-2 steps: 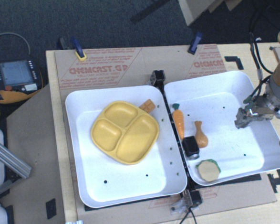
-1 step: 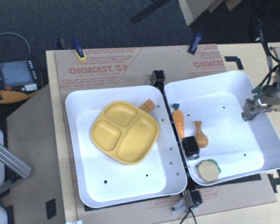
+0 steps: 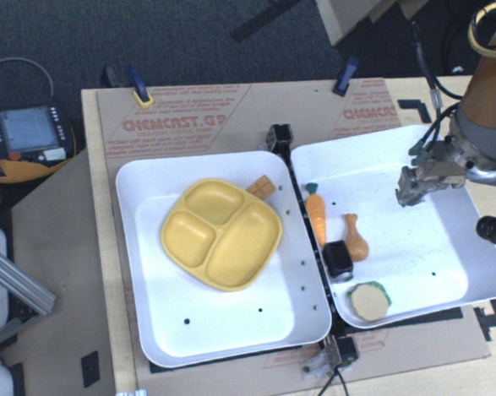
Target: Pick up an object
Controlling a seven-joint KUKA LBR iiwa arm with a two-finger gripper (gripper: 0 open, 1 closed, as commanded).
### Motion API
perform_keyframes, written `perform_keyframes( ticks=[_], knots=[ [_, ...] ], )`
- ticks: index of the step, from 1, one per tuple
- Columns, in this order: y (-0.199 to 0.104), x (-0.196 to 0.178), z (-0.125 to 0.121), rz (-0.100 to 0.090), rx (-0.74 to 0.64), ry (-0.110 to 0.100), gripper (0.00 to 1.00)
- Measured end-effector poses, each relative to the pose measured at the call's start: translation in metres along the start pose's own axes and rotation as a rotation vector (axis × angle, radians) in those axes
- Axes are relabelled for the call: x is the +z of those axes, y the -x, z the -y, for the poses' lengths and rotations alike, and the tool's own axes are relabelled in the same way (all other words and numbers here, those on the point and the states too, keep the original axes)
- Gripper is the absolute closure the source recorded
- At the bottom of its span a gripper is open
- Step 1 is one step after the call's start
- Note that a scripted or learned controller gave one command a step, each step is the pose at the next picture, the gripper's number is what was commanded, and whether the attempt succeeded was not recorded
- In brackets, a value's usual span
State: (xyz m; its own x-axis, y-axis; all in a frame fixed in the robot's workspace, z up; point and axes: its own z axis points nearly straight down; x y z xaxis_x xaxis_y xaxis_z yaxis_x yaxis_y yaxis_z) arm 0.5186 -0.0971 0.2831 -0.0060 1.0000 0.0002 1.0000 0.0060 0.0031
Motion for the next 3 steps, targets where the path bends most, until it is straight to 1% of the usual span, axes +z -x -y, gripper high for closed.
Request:
perform_keyframes(
  ticks=[1,2,3],
  knots=[
    [-0.053,0.021,-0.012,-0.003,0.0,-0.007,1.0],
    [-0.099,0.038,-0.021,-0.001,0.005,-0.006,1.0],
    [-0.158,0.052,-0.034,-0.002,0.0,-0.003,1.0]
  ],
)
